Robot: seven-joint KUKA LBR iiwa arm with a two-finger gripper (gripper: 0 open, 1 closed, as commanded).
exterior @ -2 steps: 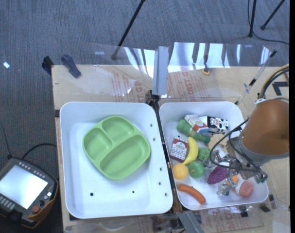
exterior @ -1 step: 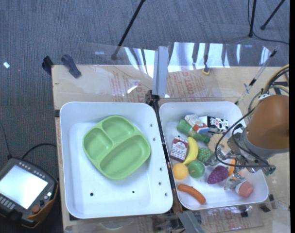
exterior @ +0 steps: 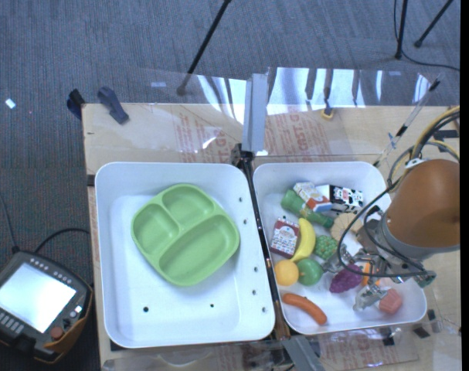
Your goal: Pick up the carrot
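The bench carried two white bins side by side. The left bin contained a green divided plate, set at a tilt. The right bin contained a crowd of toy foods. The arm reached in from the right, over the right bin's right side. The gripper hung low beside a purple item and a pink item; whether it was apart or together could not be determined. The banana lay near the bin's centre. The carrot lay free at the front edge, below an orange and a green ball, clear of the gripper.
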